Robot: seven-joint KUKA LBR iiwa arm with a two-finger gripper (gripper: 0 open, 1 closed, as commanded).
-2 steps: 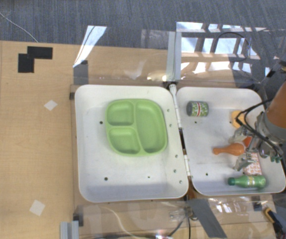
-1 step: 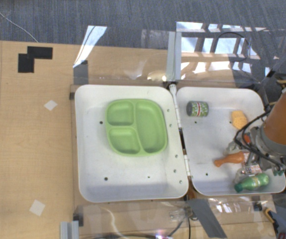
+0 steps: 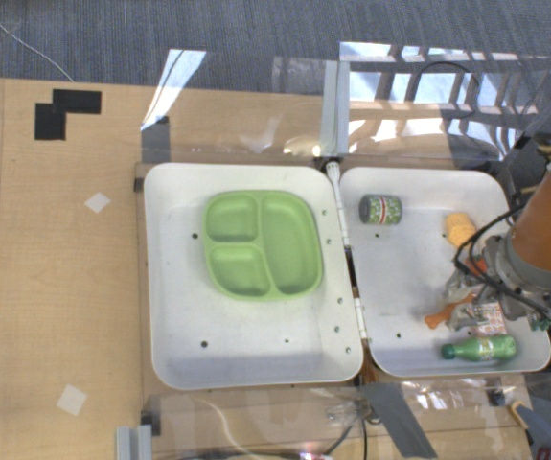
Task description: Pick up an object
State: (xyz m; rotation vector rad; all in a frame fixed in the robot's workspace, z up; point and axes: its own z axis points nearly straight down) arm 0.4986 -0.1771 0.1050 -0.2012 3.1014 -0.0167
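Jaws low over carrot, bottle just beside.

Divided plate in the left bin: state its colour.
Light green plate, seen in the camera view.

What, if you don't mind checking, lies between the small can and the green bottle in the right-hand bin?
In the camera view, only bare white bin floor lies between the can and the green bottle; an orange piece sits just beside that line, near the bottle.
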